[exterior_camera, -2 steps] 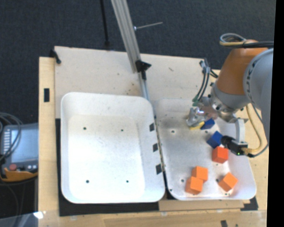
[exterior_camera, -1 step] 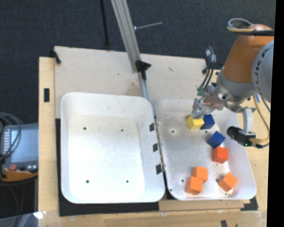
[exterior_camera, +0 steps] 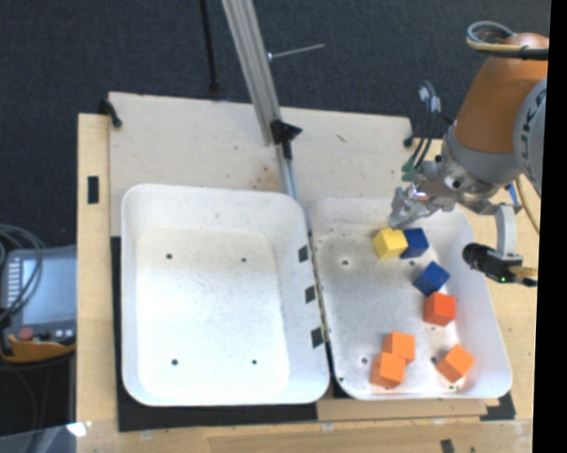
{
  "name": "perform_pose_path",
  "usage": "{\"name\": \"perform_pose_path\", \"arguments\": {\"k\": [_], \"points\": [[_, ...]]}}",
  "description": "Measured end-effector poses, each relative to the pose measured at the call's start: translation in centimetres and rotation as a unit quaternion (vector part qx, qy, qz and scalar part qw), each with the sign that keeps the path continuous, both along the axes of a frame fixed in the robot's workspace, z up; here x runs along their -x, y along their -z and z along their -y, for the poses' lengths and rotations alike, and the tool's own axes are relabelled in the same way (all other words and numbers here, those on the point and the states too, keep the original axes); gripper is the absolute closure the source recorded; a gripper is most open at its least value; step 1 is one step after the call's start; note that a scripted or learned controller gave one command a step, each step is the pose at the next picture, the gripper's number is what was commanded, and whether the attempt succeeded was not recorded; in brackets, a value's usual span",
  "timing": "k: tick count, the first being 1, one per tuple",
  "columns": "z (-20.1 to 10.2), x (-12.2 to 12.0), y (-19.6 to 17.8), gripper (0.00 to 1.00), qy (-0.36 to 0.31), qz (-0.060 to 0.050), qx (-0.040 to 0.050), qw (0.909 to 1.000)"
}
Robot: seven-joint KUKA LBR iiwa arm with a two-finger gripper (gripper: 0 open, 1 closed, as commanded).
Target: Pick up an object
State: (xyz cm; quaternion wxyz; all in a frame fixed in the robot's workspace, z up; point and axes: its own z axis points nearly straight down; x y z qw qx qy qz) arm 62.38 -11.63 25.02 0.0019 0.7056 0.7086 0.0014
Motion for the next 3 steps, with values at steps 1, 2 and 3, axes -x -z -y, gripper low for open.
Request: {"name": "perform_pose_path", "arguments": {"k": [1,2,3], "points": [[-5.1,1.5,1.0,1.0,-0.001,-0.002,-0.0004,1.0],[-10.6,3.1,0.3,1.0,-0.002,-0.002,-0.0013,1.0],[-15.5,5.1,-0.5,1.0,-0.002,-0.002,-0.0014,1.0]]}}
